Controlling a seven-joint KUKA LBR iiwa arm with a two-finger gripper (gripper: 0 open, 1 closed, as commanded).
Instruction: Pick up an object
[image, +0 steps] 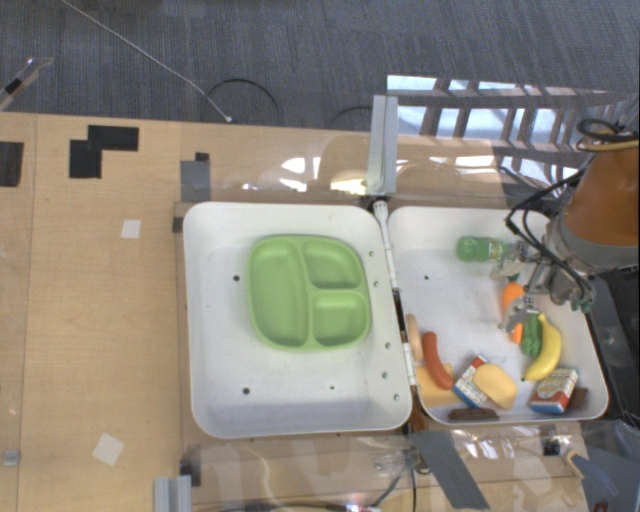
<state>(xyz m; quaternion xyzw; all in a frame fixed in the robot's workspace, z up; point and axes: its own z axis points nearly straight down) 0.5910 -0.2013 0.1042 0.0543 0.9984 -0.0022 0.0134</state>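
The right bin (440, 240) holds several small toy foods. A green bottle (478, 248) lies near its far side. An orange carrot (512, 296) sits right at the tip of my gripper (524, 306), which hangs low over the bin's right part. Just below the gripper lie a green pepper (531, 336) and a yellow banana (546, 352). The carrot and the gripper overlap, so I cannot make out whether they touch. The arm's orange band (606, 200) is above the bin's right edge.
A red sausage (432, 353), a yellow block (496, 384), a small carton (469, 381) and a red-and-white box (553, 392) crowd the right bin's near side. The left bin (215, 390) holds a green divided plate (306, 292). A metal rail (500, 110) stands behind.
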